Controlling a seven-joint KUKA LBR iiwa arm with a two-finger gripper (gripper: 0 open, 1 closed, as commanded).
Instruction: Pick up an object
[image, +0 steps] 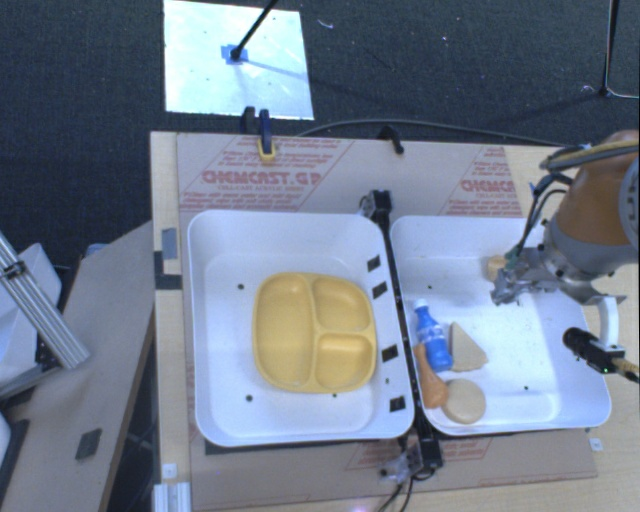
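Bench: two bins (300, 225) | one yellow tray (315, 332) | one blue bottle (431, 336) | hand (505, 290) grip unclear

Yellow tray (315, 332), blue bottle (431, 336), white bins (215, 300)

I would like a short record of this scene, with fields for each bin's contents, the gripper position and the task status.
left bin: yellow divided plate
right bin: blue bottle, orange carrot-shaped item, tan wedge, round tan piece, all near its left wall
gripper: over the right bin's upper part, apart from that group
small tan item: beside the gripper, partly hidden
task status: nothing seen held
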